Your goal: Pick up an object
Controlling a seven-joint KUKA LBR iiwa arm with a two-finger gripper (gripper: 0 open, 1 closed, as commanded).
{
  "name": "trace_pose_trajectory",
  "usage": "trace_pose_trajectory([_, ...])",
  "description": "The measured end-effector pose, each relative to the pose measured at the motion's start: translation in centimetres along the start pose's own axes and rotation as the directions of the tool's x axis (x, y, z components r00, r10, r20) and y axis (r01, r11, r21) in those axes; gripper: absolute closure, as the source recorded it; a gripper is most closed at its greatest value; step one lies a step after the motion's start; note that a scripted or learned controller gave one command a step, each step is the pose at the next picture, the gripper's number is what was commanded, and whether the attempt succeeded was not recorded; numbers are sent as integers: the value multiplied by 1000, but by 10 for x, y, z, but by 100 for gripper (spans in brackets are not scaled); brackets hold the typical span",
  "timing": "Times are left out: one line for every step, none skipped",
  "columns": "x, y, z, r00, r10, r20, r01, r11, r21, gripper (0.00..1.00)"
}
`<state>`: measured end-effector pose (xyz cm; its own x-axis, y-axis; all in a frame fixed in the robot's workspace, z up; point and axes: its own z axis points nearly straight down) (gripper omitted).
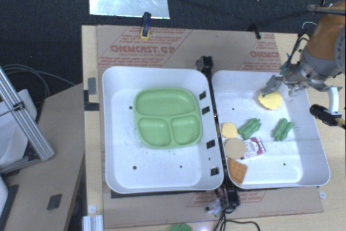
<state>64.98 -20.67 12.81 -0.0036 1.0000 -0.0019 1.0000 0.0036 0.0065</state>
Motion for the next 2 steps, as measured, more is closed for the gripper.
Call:
trace_pose_trajectory([1,-26,45,1000,2,-2,-2,1000,8,0])
trace_pose_trajectory([1,21,42,1000,-2,-2,2,1000,5,0])
